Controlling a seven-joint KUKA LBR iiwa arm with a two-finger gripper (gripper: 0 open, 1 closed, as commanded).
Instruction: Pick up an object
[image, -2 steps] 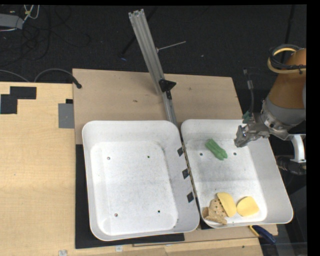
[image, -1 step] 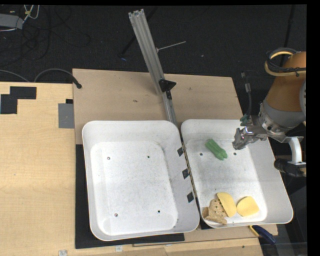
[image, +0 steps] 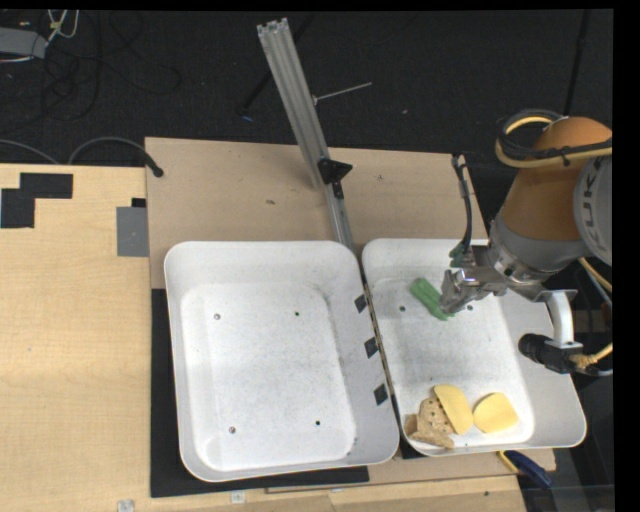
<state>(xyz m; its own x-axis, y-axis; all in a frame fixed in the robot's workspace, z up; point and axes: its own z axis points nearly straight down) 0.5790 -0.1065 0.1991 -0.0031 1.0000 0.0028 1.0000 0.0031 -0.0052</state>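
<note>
Look at the right bin first: your gripper is down inside it, near its far left part, hanging from the grey arm with the orange band that comes in from the right. The jaws sit right at the end of a small green block, which lies slanted on the bin floor just left of them. Whether the jaws are closed on that block or merely touching it, you cannot tell from this angle; the metal of the wrist covers the contact.

At the near edge of the same bin you have three more things bunched together: a yellow rectangular piece, a rounder yellow piece just to its right, and a tan speckled, cracker-like piece tucked against the left of the first one. They are well apart from the green block.

The left bin lies beside the right one, with small black clips along their shared rim. Both bins rest on the desk, and a slanted aluminium rail rises behind them.
</note>
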